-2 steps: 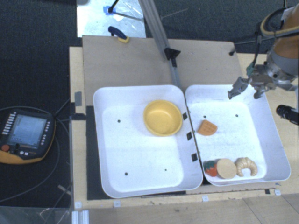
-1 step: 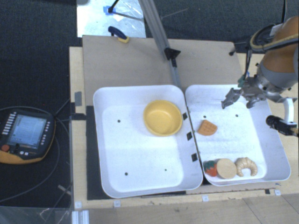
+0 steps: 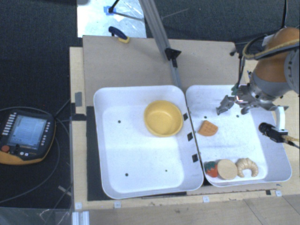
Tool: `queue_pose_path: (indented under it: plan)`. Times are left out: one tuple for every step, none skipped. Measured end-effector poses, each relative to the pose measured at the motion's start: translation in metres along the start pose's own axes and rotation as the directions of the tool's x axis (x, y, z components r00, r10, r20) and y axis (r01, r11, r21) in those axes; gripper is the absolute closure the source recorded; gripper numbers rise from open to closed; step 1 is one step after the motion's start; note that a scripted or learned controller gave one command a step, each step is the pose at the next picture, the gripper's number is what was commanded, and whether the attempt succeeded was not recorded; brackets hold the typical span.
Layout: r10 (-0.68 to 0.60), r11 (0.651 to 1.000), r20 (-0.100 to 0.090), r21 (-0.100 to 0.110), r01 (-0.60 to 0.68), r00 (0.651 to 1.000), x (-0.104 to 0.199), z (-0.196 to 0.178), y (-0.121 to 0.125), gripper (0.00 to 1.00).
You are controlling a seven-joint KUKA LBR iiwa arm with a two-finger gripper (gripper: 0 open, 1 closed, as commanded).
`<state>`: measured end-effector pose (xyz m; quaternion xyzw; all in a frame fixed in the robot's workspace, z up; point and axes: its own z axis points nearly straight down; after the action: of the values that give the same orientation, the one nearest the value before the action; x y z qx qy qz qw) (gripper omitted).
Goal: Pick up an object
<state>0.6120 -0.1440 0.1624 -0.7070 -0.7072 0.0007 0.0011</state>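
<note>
bowl (image 3: 163, 118): yellow | bins (image 3: 140, 182): white | wedge (image 3: 208, 128): orange | croissant (image 3: 247, 167): tan | arm band (image 3: 281, 40): orange

On my table (image 3: 140, 60) two bins sit side by side. The left bin (image 3: 136, 168) holds a bowl (image 3: 163, 118); the right bin (image 3: 234, 139) holds a croissant (image 3: 247, 167), beside a round disc (image 3: 227, 169).

Tan table (image 3: 140, 62) carries two white bins: left bin (image 3: 112, 172), right bin (image 3: 276, 170) touching beside it; blue-yellow clamp (image 3: 118, 33) on table edge beyond left bin
</note>
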Motion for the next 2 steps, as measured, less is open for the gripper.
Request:
queue_pose_path:
  plan:
    - [0.000,1.000,0.000,0.000,0.000,1.000,0.000,0.042,0.003,0.00]
    - [0.000,1.000,0.001,-0.004,0.000,1.000,-0.001,0.030,0.004,1.00]
